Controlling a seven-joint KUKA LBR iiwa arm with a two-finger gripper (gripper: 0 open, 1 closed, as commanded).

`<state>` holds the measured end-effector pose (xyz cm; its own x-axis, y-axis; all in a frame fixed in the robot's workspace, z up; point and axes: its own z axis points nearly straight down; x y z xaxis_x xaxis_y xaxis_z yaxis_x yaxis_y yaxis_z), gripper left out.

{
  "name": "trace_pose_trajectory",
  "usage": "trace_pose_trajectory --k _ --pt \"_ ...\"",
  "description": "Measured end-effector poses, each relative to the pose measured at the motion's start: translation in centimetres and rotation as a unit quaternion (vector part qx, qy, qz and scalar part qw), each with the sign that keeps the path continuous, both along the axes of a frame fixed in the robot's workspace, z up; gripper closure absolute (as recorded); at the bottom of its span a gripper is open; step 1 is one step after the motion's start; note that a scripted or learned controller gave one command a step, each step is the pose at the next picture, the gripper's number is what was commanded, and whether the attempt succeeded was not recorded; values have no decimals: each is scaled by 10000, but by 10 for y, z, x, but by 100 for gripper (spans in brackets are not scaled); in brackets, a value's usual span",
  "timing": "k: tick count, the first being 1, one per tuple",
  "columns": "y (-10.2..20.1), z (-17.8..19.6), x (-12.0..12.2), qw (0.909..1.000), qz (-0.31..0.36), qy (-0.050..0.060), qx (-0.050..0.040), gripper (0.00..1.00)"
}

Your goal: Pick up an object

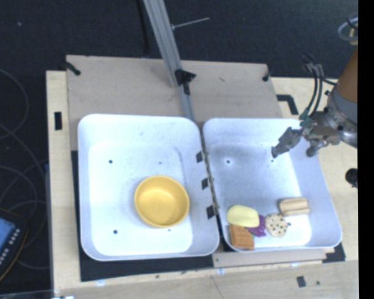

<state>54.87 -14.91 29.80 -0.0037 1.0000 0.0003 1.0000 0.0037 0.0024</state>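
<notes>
- The surface holds two white bins, side by side.
- The left bin has one thing in it: one yellow bowl, near the bin's front middle.
- The right bin has five small things, all bunched in its front corner.
- One is a tan block, like a little log. It lies a bit apart from the others, on the right.
- One is a yellow lump, shaped like a lemon.
- One is an orange waffle piece, touching the front wall of the bin.
- One is a round cookie with dark dots.
- One is a small purple bit, tucked between the lump and the cookie. It is too small to name.
- There is one arm and one tool. The tool sits over the back right edge of the right bin, well apart from the small things.
- The tool looks open, with its two fingers spread, and nothing is between them.
- So the job is not done. Nothing is picked up yet.
- What is left, as a guess: the tool has to go toward the front of the bin, come down on one thing, close on it and lift it.
</notes>
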Motion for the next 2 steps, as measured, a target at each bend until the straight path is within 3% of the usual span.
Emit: trace_pose_trajectory --k 1,2 --pt "0 0 0 10000 -6 -1 0 0" --pt "-1 -42 3 10000 -29 24 -13 0"
